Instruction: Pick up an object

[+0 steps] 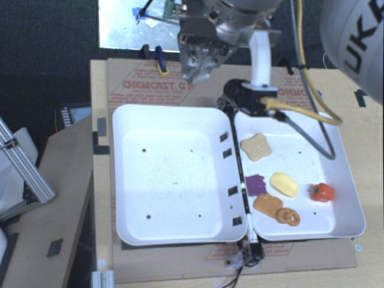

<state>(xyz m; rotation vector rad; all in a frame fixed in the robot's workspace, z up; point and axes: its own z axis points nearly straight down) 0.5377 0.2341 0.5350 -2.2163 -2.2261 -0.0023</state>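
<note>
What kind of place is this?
Probably a robotics lab test bench: a KUKA arm reaches in above a white left bin and right bin; toy food like a bread slice and red pepper lies in the right bin; aluminium framing stands at left.

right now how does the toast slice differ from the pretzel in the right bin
The toast slice is pale tan and solid; the pretzel is darker orange-brown, with holes. The toast slice looks larger than the pretzel. The toast slice lies alone toward the far end; the pretzel lies near the front, right beside an orange-brown piece. Both lie flat in the right bin.
</note>
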